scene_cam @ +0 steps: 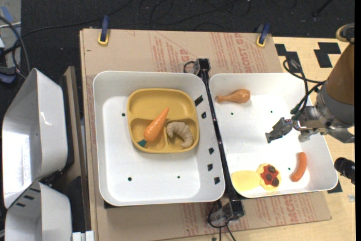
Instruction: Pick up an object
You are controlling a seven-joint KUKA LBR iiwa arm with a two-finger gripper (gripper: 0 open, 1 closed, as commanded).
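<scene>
Two white bins are set on a cardboard-topped bench. Inside the right bin (316, 121) the gripper (277, 132) hangs over bare floor — whether clenched cannot be told — drumstick (234, 97) beyond, sausage (299, 167) nearer.

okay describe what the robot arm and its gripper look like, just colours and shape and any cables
The arm comes in from the right as a thick rounded body, orange-brown above and grey nearer the wrist. A black cable loops along its left side down toward the wrist. The gripper is a small dark assembly with grey metal parts behind it, narrowing to black fingertips. No markings are readable on it.
</scene>
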